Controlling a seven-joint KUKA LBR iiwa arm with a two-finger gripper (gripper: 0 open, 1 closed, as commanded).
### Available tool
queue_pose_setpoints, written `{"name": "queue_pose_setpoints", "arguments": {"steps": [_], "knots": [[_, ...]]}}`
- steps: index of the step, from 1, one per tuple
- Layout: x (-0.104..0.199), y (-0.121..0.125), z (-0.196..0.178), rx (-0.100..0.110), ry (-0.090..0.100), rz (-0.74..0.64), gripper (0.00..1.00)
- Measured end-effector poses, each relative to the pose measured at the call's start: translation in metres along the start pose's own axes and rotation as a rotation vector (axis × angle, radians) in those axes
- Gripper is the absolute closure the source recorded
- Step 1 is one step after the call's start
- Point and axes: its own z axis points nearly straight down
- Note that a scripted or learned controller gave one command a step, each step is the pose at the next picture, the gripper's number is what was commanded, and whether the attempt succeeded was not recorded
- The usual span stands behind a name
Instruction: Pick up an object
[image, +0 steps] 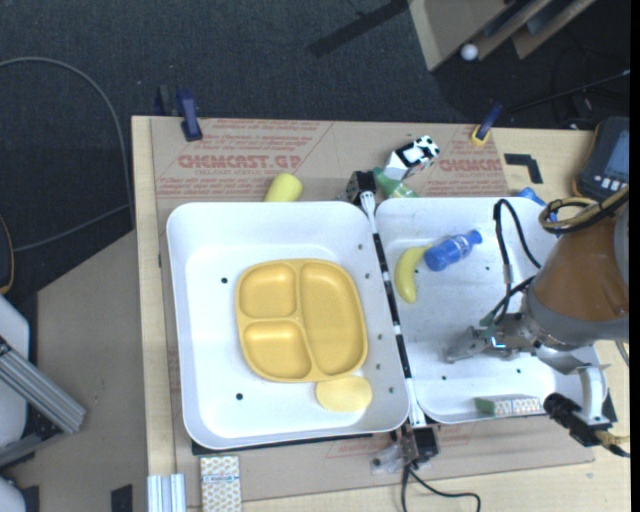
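Observation:
In the right bin a yellow banana lies near the left wall, with a blue bottle just to its right. A small green and white box rests by the bin's front rim. My gripper hangs low over the bin's floor in the middle, pointing left, below the banana and bottle and apart from both. The arm with its orange band reaches in from the right. Nothing shows in the gripper's grasp.
The left bin holds a yellow divided plate and a pale yellow round piece at its front. Behind the bins on the bench lie a yellow cylinder and a black and white object. A black cable loops over the right bin.

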Motion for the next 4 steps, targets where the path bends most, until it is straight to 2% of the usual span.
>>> {"name": "queue_pose_setpoints", "arguments": {"steps": [1,2,3,4], "knots": [[0.074,0.119,-0.102,-0.006,0.001,-0.004,0.00],[0.019,0.156,-0.055,-0.004,-0.002,-0.001,0.00],[-0.053,0.093,-0.049,-0.001,-0.002,-0.001,0.00],[0.019,0.155,-0.001,-0.004,0.000,-0.004,0.00]]}}
